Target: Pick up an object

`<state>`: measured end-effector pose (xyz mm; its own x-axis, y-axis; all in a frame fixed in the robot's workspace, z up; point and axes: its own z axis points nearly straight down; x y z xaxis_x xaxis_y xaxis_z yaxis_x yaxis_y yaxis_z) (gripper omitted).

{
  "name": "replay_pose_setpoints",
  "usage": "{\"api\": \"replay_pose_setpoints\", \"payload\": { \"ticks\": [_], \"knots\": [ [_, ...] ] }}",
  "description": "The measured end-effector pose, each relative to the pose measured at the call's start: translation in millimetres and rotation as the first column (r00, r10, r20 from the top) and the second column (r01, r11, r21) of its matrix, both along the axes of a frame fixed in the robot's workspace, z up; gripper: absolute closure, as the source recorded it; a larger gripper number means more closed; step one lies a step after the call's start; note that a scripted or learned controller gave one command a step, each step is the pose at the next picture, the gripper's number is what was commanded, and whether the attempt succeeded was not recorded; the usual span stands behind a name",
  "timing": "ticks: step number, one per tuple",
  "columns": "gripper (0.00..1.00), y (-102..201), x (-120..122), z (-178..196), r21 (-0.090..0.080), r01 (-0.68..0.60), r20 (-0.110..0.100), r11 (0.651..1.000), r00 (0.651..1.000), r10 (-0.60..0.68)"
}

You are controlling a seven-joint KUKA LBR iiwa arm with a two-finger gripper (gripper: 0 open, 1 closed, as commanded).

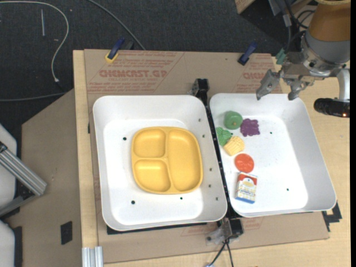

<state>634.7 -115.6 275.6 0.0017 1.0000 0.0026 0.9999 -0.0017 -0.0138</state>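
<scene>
In the right bin (300, 166) lie several small toy foods near its left side: a green round piece (233, 119), purple grapes (250, 127), a green leafy piece (223, 135), a yellow corn piece (234, 145), a red tomato (243, 163) and a small carton (247, 188). My gripper (276, 92) hangs open above the bin's far edge, its two fingers spread wide with nothing between them. It is up and to the right of the grapes, well apart from every object.
The left bin (111, 149) holds a yellow divided plate (166, 160). Black brackets (200, 87) join the bins at the back and front. Blue clamps (115, 50) hold the cardboard base. The right half of the right bin is bare white floor.
</scene>
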Motion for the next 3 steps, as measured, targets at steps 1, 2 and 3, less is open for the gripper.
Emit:
{"api": "replay_pose_setpoints", "payload": {
  "ticks": [1,2,3],
  "knots": [
    [0.00,0,2,7,-0.002,-0.002,0.012,1.000,1.000,0.002],
    [0.00,-3,-3,-54,-0.001,-0.001,0.006,1.000,1.000,0.001],
    [0.00,0,-4,-115,-0.001,-0.001,0.009,1.000,1.000,0.001]
  ]
}}
